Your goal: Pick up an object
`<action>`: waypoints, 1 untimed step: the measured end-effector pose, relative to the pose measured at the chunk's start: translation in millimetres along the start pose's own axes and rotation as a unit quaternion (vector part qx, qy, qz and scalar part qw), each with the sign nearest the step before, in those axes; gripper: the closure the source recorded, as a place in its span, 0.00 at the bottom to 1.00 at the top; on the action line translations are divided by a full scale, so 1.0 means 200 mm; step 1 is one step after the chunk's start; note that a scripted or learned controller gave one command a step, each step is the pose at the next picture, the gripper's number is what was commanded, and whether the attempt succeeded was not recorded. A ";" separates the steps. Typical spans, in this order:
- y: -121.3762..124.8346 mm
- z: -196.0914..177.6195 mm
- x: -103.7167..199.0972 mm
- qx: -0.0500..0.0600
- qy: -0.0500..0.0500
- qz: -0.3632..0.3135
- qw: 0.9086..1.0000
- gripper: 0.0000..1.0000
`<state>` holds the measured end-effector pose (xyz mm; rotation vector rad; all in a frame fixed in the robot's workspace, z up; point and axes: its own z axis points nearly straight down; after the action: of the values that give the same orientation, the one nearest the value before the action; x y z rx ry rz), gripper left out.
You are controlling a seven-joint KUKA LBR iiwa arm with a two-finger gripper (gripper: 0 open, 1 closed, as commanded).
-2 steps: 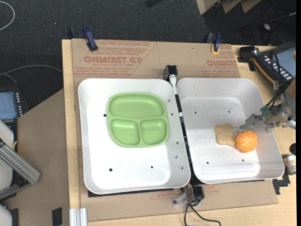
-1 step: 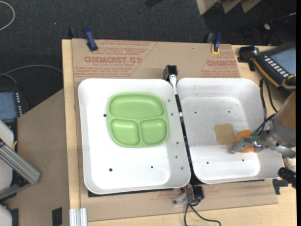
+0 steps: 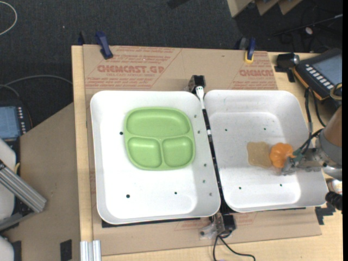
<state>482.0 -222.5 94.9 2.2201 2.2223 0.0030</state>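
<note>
Camera view: the gripper (image 3: 287, 165) is seen low in the right bin (image 3: 239, 110), beside an orange object (image 3: 278, 154); whether it is parted or closed cannot be told. A tan patch (image 3: 257, 153) lies touching the orange object's left side. A green divided plate (image 3: 160, 137) is set in the left bin (image 3: 109, 184). Both bins rest on a brown printed board (image 3: 130, 67), clipped at its far edge by a blue clamp (image 3: 103, 44), over dark carpet (image 3: 109, 10).

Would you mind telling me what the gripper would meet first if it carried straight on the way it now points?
Probably the orange object just left of the gripper, with the tan pad beyond it; depth is unclear.
</note>
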 end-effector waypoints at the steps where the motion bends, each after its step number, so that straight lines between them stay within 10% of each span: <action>1: 0.31 -0.39 0.40 -0.004 -0.001 -0.004 1.000 1.00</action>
<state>543.3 -142.9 172.1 2.2057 2.2256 0.0097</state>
